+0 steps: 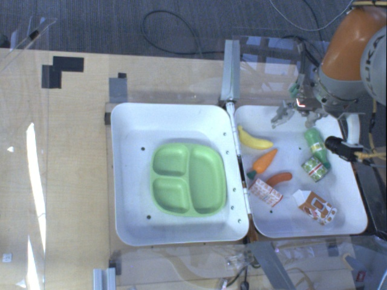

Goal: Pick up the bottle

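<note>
Brown-and-white patterned carton near right white bin's front edge. Green plastic bottle lying by right edge, near green printed can. Two-finger gripper over back edge, fingers spread, grasping nothing, apart from bottle.

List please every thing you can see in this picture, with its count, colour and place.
bins: 2, white, side by side on the bench; left bin, right bin
plate: 1, green, three compartments, in left bin
banana: 1, yellow, right bin, upper left
carrot: 1, orange, below the banana
sausage: 1, red-brown, below the carrot
carton: 1, red and white, lower left
box: 1, brown and white, lower right
bottle: 1, green, right side
can: 1, green, below the bottle
arm: 1, grey and orange, upper right
end effector: 1, above right bin's top
</note>
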